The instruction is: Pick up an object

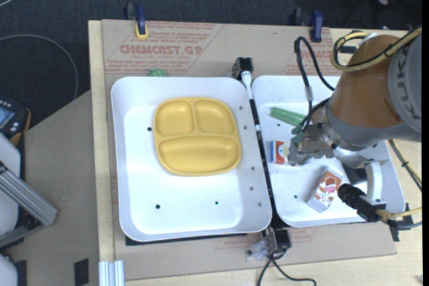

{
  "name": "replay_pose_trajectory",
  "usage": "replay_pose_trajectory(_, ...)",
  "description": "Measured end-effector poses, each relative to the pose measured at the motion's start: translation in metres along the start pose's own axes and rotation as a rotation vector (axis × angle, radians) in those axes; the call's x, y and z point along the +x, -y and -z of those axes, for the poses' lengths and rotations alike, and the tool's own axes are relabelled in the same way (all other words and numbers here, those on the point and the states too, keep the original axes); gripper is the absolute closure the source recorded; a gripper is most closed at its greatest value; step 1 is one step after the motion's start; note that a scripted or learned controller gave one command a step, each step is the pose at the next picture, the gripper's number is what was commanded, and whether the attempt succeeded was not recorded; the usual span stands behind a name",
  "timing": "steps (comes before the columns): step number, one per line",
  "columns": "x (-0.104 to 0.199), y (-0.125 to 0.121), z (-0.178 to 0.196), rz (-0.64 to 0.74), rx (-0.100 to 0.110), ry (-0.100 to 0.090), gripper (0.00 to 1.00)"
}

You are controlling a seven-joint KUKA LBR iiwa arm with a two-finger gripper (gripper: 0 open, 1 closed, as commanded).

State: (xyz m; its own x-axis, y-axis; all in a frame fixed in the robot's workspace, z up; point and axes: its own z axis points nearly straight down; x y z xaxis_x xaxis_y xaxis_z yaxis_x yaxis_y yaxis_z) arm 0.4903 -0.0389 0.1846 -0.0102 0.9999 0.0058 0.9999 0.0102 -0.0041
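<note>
Gripper (305, 147) low in the right bin (288, 204), jaws hard to read from above, can't tell open or shut, nothing seen held. Small blue-red packet (278, 152) just beside it at 9 o'clock, possibly touching. Green piece (288, 116) at 11 o'clock, long axis running 10 to 4. Small carton (324, 191) at 5 o'clock, tilted. Three loose objects there. Left bin (134, 177) holds one yellow divided plate (197, 135). Packet is nearest pick
</note>
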Motion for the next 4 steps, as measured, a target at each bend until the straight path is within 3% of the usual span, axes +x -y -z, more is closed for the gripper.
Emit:
replay_pose_trajectory(1,0.059,0.011,0.034,-0.003,-0.007,0.003,1.0)
replay_pose_trajectory(2,0.032,0.01,0.126,-0.011,-0.014,0.007,1.0)
replay_pose_trajectory(3,0.085,0.01,0.17,-0.003,-0.01,0.004,1.0)
replay_pose_trajectory(4,0.082,0.011,0.167,-0.009,-0.004,0.006,0.0)
